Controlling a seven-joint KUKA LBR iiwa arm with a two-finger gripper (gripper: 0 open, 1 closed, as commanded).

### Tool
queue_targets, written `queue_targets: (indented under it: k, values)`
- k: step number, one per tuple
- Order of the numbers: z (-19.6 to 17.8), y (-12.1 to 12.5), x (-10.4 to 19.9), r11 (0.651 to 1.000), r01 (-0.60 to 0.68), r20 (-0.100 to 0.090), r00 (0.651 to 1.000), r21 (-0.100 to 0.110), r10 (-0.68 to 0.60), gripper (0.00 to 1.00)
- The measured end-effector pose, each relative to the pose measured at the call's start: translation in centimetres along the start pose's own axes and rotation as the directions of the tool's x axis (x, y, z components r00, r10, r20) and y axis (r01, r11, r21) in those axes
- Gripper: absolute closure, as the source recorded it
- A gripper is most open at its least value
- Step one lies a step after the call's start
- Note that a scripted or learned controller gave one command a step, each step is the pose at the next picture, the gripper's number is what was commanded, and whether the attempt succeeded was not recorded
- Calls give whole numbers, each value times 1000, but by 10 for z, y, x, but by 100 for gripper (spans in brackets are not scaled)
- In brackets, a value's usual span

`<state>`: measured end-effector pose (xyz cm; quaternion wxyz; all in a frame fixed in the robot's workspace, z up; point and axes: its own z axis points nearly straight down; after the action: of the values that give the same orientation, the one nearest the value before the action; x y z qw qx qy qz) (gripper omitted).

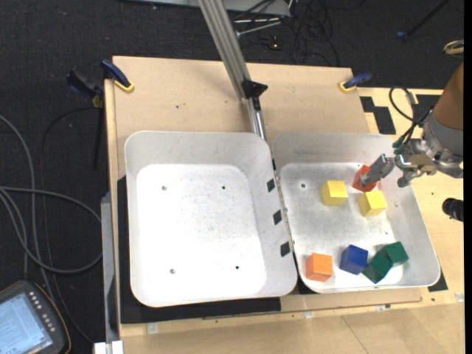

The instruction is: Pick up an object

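The right bin (310, 220) holds several small blocks. A red block (361, 178) sits near the bin's back right, right at the tip of my gripper (375, 172), which partly covers its right side; whether it is held cannot be made out. Two yellow blocks (334, 192) (372, 202) lie just left of and below the red one. Along the bin's front lie an orange block (318, 265), a blue block (354, 258) and two green blocks (396, 252) (378, 267). The arm reaches in from the right edge, tilted down towards the left.
The left bin (140, 198) stands beside the right one, their rims meeting at the middle. A slanted metal pole (225, 39) comes down to the back of the bins. Clamps (118, 76) (354, 82) hold the board's far corners.
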<state>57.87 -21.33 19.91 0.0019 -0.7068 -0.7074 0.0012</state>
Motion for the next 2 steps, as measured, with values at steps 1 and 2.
queue_targets:
  k: [1,2]
  values:
    - [-2,1,0,1000,2,1,1000,-3,-2,0]
    - [41,1,4,1000,0,1,1000,-1,0,0]
